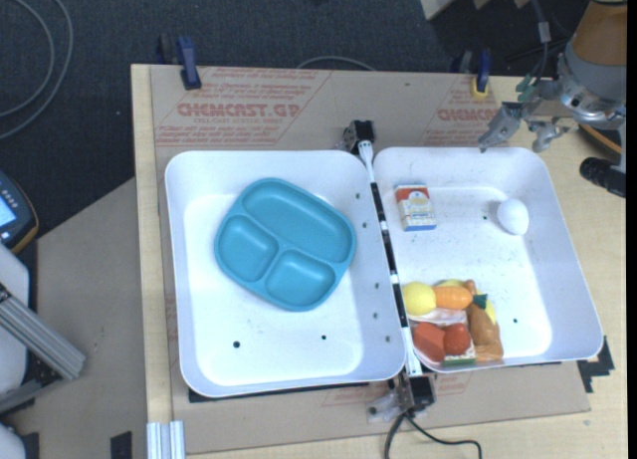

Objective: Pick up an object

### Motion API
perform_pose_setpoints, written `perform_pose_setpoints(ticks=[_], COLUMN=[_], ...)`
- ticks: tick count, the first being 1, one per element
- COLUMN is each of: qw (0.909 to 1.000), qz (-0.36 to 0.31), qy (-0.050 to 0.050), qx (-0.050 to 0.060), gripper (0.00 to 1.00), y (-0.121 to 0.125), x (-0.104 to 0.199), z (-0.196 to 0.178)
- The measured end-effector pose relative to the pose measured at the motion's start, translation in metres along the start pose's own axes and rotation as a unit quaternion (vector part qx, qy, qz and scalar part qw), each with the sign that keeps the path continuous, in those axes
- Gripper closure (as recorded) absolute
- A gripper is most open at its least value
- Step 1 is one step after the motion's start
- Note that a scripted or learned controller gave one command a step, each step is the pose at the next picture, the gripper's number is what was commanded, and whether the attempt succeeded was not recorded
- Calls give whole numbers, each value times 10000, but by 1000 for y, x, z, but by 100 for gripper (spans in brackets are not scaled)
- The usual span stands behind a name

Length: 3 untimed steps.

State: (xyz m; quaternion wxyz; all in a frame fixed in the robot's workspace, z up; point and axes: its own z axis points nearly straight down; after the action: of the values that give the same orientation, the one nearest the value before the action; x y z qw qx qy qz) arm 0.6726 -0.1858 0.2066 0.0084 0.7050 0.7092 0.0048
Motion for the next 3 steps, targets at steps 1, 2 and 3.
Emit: perform_pose_setpoints(ticks=[1,2,3], qw=[9999,9999,10000], qz=[19,60,57], qy=[56,36,-29], qx=[157,102,13], gripper=[0,0,0], y=[-97,-189,-181], x=[64,58,-20], z=[60,119,-27])
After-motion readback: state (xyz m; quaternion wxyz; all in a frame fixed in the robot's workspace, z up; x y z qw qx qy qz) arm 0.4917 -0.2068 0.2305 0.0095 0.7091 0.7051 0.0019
